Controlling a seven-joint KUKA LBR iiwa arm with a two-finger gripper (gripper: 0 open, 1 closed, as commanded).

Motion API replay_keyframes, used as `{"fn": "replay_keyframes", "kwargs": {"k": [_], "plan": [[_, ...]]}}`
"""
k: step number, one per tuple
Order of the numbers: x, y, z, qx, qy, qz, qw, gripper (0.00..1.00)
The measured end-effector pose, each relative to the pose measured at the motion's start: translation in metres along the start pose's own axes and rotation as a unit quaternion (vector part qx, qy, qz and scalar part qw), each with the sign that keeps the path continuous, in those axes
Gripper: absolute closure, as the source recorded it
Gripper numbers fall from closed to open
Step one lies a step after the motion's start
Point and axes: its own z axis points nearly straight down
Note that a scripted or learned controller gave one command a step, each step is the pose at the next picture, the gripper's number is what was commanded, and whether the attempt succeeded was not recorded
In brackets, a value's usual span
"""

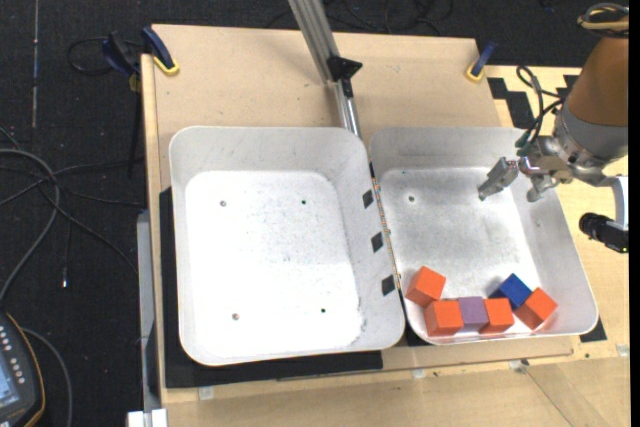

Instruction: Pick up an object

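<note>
The two-finger metal gripper [517,181] hangs open and empty at the frame's right, over the right shallow white bin [470,215]. Orange, purple and blue blocks [480,305] cluster at lower right.

Blocks [480,307] crowd the right bin's [560,245] near wall; its remaining floor lies open to approach.

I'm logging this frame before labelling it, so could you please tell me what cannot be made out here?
- Arm, camera view: cut off by the right edge above the orange band.
- Hand: small and blurred, so its grip state is unreadable.
- Blue block and purple block in the right bin: neighbouring orange blocks partly hide them.
</note>
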Motion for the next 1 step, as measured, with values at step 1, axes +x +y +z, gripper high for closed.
{"fn": "replay_keyframes", "kwargs": {"k": [1], "plan": [[-0.0041, 0.0564, 0.0638, -0.006, -0.001, -0.004, 1.0000, 0.00]]}}
